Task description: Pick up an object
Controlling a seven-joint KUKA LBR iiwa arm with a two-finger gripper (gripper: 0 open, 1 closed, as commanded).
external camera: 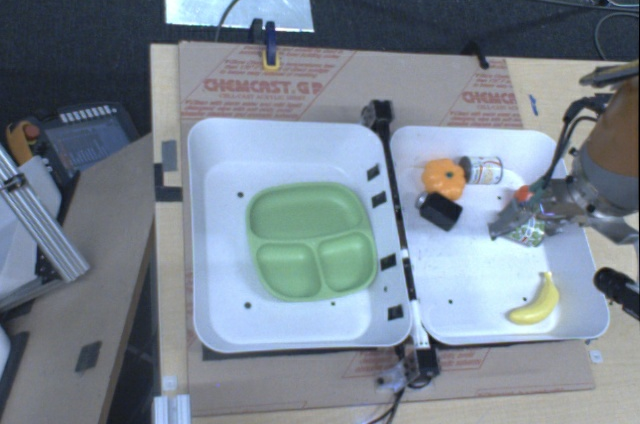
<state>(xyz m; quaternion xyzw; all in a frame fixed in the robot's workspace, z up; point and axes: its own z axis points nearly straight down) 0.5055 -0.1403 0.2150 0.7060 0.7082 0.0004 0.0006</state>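
Observation:
The right bin [470, 312] holds an orange pumpkin-like fruit [443, 176], a small clear jar [484, 171] lying on its side just right of the fruit, a black block [439, 210] below the fruit, and a yellow banana [536, 302] near the front right corner. My gripper [515, 220] reaches in from the right and sits low over the bin's right middle. A small green-and-white patterned object [531, 233] lies right at the gripper's tip, with a red bit [523, 195] just above it. Whether the gripper grips that object is unclear.
The left bin [220, 162] carries a green divided plate [305, 240] in its middle. A black divider with clips [392, 212] runs between the bins. The arm's grey body [610, 167] stands over the right bin's right rim. Cables lie on the dark floor behind.

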